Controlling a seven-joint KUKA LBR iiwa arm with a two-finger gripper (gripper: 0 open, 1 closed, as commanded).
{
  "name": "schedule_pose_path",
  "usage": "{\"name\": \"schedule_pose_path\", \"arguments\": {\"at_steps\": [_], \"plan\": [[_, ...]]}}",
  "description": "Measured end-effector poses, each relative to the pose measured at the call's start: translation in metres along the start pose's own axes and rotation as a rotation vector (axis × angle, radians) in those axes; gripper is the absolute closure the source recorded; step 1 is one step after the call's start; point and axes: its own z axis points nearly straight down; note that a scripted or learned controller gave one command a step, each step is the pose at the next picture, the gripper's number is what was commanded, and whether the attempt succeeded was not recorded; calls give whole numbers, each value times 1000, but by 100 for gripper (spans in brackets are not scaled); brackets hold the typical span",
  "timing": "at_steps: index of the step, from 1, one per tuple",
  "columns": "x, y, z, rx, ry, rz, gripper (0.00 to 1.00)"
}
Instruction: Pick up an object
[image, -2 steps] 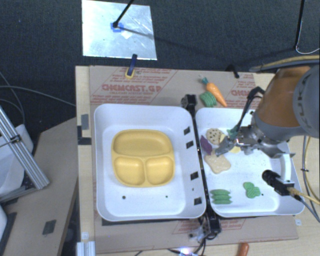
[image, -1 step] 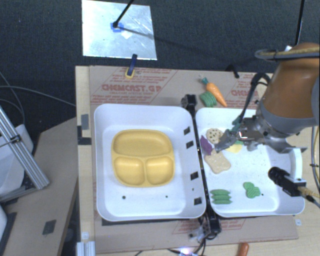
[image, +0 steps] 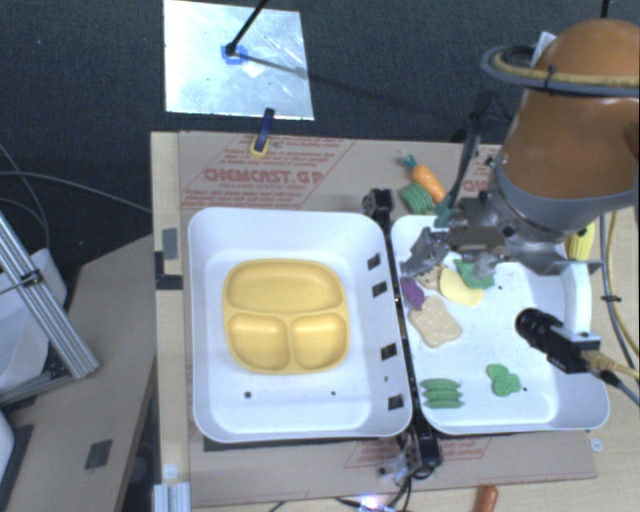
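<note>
**End effector low over the crowded corner of the right bin**

I take the yellow three-compartment plastic plate (image: 286, 314), sitting in the left white bin (image: 205, 300), as my landmark. Everything I might pick lies to its right, in the right white bin (image: 540, 410). The end effector (image: 450, 245) hangs over that bin's upper left corner, close to the divide between the bins. Whether it is apart, together or clamped on anything I cannot tell; the grey metal there blurs into one mass.

Just below it, right of the plate's upper edge, sit a pale yellow rounded toy (image: 460, 289), a small green leafy piece (image: 472, 272), a purple piece (image: 411, 293) against the bin wall and a tan bread-slice toy (image: 435, 323). Further right and lower lie a green pea pod toy (image: 441, 392) and a small green broccoli-like piece (image: 504, 379).

My worry is the crowding: these toys touch or nearly touch, so a descent here could catch two at once or nudge one aside. The purple piece against the wall leaves little room for a grasp. An orange carrot toy (image: 428, 180) lies on the tabletop (image: 300, 170) outside the bin, above and right of the plate.

The arm's orange bulk covers the bin's upper right part, so anything beneath it is hidden from me.
</note>
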Motion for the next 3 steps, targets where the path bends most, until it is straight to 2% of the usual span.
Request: {"name": "schedule_pose_path", "arguments": {"at_steps": [1, 2, 3], "plan": [[-5, 1, -6, 5, -4, 3, 100], [-61, 7, 35, 12, -6, 18, 100], [15, 8, -12, 5, -1, 2, 100]]}}
